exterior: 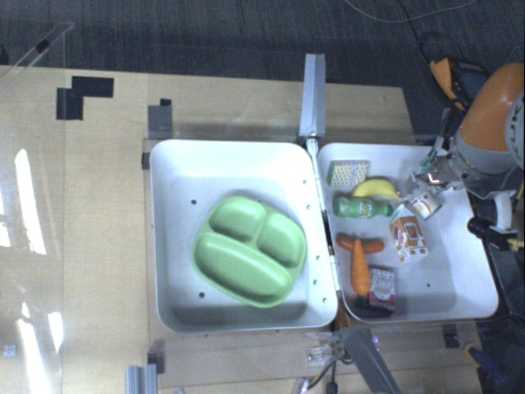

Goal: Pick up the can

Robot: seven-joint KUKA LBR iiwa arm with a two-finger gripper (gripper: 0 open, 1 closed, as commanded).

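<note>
Two white bins sit side by side on the worktop (107,220). In the camera view the left bin (176,302) holds a green divided plate (250,249), while the right bin (459,294) carries the clutter. The can (382,290) lies at six o'clock in that bin, against the near wall beside a carrot (359,271). The hand (428,180) hovers at one o'clock over a small carton (422,203), well apart from the can; whether it is wide or narrow cannot be told. Reaching the can likely means crossing the snack packet (408,238).
</note>
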